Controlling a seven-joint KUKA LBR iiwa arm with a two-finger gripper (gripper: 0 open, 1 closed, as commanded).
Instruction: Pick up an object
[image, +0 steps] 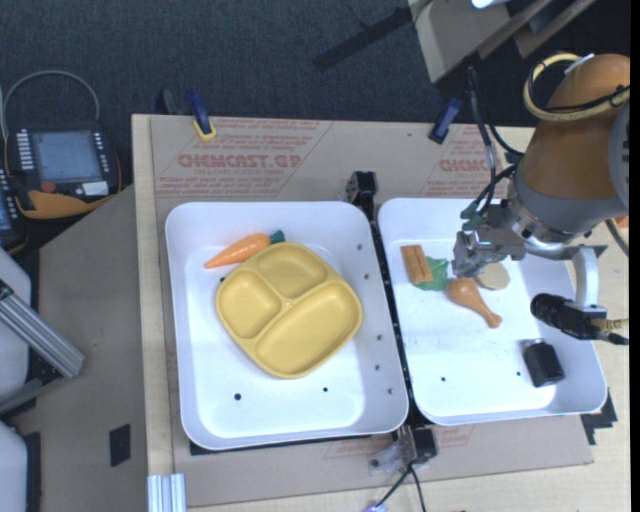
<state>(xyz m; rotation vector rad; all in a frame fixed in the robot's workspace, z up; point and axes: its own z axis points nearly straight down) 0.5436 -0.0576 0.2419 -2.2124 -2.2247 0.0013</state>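
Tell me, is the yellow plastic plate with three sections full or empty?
Empty. The yellow divided plastic plate shows bare sections; the orange toy carrot lies beside it, outside its rim.

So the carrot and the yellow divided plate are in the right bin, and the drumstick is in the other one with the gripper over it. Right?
Not quite. The camera view shows the carrot and yellow divided plate in the left bin. The drumstick does lie in the other one, the right bin, with the gripper just above it.

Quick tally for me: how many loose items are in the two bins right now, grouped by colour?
Orange: 1, carrot
Yellow: 1, divided plate
Tan or brown: 3, drumstick, flat block, round piece
Green: 1, piece
Black: 1, block
Total: 7
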